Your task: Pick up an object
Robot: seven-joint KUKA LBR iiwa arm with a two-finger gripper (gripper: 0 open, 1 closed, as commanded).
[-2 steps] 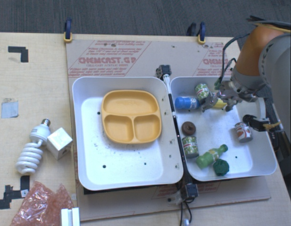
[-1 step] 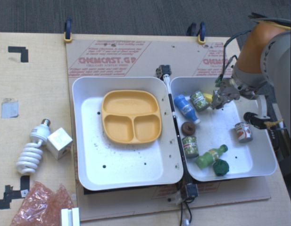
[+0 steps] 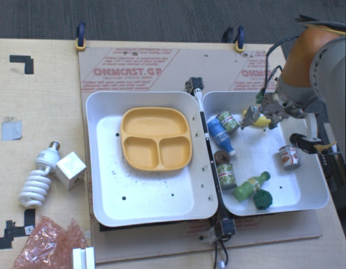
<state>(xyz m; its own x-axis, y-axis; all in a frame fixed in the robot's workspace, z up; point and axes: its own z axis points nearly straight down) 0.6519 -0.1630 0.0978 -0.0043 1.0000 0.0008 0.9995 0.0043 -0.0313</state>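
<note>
Pincer (image 3: 255,115) is seen low in the right bin (image 3: 310,198), far corner — a yellow object (image 3: 264,120) is touching it on the arm side, but whether the fingers are spread or closed on it cannot be told. The object is judged light, stiff, smooth — best taken across its narrow middle. A green-labelled can (image 3: 229,121) lies just beside the pincer, away from the arm.

A yellow-orange divided tray (image 3: 156,137) sits in a white bin (image 3: 100,167), near a blue bottle (image 3: 220,135) and a green bottle (image 3: 252,185).
</note>
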